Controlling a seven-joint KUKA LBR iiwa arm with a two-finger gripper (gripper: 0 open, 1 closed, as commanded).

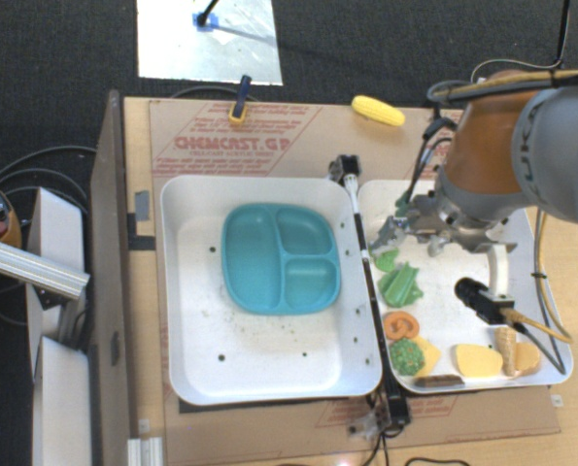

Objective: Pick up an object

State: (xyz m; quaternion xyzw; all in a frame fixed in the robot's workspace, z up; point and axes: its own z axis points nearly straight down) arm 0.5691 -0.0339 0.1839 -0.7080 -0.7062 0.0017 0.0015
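arm: grey arm with orange band (pixel 493 153) enters from the right, wrist bent down over the right white bin (pixel 444 309) | pincer (pixel 393 231): near the divider, opening cannot be told | object: green ridged plastic leaf (pixel 401 284) lies flat just below the pincer, long axis unclear | around: orange round slice (pixel 400 325), green broccoli toy (pixel 407 356), yellow wedge (pixel 478 361); teal divided plate (pixel 279 260) in the left white bin (pixel 196 260)

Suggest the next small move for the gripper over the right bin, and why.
Probably a short descent toward the larger green toy: the gripper hovers near the left wall of the right bin, with that toy just below it in the view.
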